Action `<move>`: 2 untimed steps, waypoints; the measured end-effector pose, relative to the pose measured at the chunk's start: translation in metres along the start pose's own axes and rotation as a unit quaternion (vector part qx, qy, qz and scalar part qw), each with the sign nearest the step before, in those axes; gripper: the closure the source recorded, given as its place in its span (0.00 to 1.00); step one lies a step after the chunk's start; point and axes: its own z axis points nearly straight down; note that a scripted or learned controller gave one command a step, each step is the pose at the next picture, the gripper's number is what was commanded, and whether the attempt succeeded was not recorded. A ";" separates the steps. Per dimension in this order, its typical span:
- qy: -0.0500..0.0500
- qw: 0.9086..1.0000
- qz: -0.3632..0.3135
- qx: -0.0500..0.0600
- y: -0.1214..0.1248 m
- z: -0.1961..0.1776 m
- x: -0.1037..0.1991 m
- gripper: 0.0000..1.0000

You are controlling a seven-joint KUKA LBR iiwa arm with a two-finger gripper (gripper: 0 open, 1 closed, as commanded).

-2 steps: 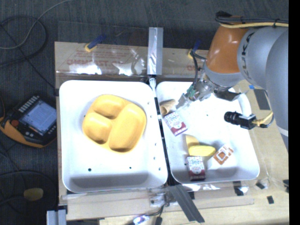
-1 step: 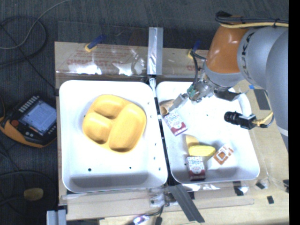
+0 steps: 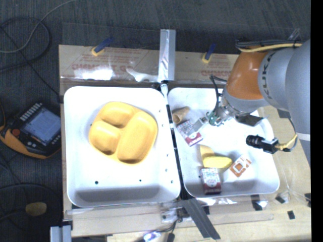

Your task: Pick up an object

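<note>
My gripper [image 3: 214, 119] hangs low over the back of the right bin [image 3: 262, 183], under the orange wrist band. Just to its left lies a small grey and pink packet [image 3: 190, 131], close to the gripper tip; whether they touch I cannot tell. A tan cork-like piece [image 3: 180, 114] lies at the bin's back left corner. Nearer the front are a yellow wedge [image 3: 215, 161], a red carton [image 3: 211, 180] and a small orange and white box [image 3: 240, 166]. Nothing shows between the gripper's tips.
The left bin [image 3: 81, 185] holds one large yellow lumpy object [image 3: 123, 131]. A divider rim [image 3: 171, 135] separates the two bins. The arm's grey body [image 3: 295, 89] covers the right bin's back right corner. A handheld controller [image 3: 34, 130] lies off the bench at left.
</note>
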 end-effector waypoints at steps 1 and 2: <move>-0.001 0.999 0.033 -0.005 0.004 0.011 0.003 0.00; -0.007 0.998 0.062 -0.014 -0.010 0.009 0.013 0.00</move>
